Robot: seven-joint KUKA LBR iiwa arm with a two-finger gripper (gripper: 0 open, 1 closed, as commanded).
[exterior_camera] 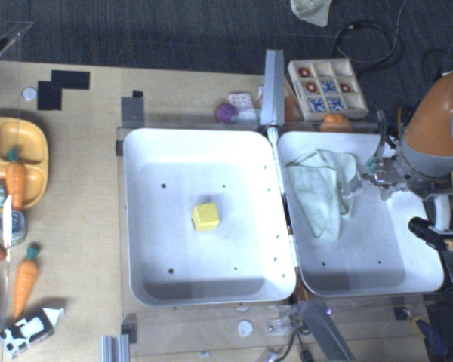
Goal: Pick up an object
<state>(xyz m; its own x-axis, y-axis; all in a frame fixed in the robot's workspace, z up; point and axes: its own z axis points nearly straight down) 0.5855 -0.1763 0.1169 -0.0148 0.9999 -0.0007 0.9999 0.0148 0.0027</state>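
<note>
From the camera view, 2 white bins are seen side by side on the desk (83,277). In the left bin (158,277), a small yellow block (205,216) is found lying alone near the middle of the floor, a little left of centre, well apart from every wall. In the right bin (377,274), a crumpled white cloth (321,191) is spread over the upper left part, close to the divider between the bins.

The arm (438,127) is seen reaching in from the right, its orange band high above the right bin's far right corner. The gripper (360,185) is positioned low at the cloth's right edge, and a fold of the cloth appears to be touched there; whether it is pinched between the fingers cannot be told, nor how far apart they stand, since the metal parts blur into the pale fabric.

Beyond the bins, a tic-tac-toe board (328,87) is noted, with a small purple object (226,112) just behind the left bin's back wall. On the desk's left side, a yellow divided tray (26,138) is seen, a toy carrot (14,183) lying in it, and another carrot (25,277) lower down on the desk.
</note>
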